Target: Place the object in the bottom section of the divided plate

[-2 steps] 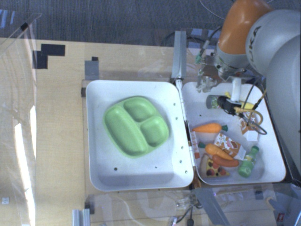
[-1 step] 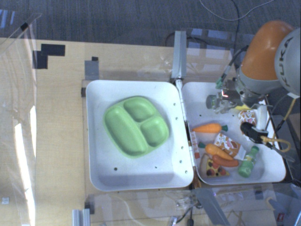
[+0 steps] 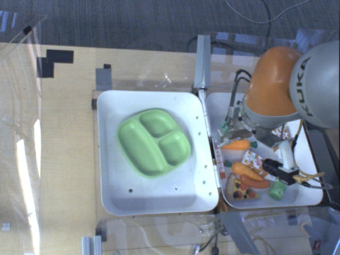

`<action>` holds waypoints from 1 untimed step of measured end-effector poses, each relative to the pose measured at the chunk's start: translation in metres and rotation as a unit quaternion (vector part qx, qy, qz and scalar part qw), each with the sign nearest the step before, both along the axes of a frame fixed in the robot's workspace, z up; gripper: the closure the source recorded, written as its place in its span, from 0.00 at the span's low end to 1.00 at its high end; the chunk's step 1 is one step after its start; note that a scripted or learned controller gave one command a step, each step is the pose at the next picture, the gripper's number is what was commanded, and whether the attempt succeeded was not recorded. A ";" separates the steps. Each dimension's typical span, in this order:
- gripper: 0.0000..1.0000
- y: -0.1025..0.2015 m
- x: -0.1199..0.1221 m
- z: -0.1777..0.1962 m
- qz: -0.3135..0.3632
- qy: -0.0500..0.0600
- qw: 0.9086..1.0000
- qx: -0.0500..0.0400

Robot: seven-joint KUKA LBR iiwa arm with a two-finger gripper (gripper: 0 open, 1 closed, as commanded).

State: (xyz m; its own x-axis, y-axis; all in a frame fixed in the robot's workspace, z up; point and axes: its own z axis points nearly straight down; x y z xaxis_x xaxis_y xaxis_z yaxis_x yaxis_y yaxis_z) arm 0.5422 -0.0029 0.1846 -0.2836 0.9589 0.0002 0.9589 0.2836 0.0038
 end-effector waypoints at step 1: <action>1.00 -0.043 -0.054 0.049 -0.007 -0.001 1.000 0.000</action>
